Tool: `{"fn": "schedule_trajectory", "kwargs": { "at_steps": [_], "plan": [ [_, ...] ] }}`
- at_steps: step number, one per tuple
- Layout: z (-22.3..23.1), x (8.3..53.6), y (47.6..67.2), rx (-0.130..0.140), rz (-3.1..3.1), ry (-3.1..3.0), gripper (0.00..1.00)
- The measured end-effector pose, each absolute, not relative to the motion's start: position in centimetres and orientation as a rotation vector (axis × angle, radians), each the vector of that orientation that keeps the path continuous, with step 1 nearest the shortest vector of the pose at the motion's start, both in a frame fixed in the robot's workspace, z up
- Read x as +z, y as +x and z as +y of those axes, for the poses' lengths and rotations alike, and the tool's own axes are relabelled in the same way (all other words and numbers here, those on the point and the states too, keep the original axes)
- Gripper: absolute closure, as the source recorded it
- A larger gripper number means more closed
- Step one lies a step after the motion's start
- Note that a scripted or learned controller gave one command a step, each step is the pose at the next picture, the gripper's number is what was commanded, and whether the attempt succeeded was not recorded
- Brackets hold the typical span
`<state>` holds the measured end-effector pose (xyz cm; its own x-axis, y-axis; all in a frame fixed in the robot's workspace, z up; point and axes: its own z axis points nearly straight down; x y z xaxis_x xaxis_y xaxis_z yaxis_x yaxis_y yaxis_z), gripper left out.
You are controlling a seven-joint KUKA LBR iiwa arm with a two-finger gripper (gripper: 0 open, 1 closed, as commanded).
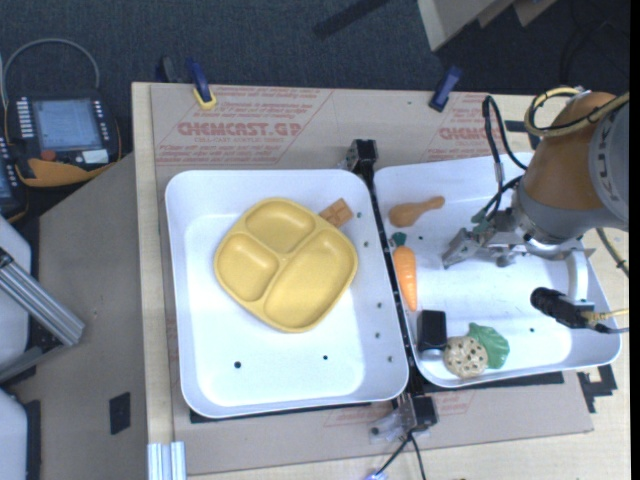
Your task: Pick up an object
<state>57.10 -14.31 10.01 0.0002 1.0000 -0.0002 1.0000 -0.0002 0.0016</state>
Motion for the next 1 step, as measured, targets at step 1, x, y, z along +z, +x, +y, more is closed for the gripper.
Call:
{"fn": "schedule_trajectory", "kwargs": {
  "at_steps": [1],
  "plan": [
    [-14.49,8.98,57.30,0.000,2.219,2.220,0.00]
  ]
}}
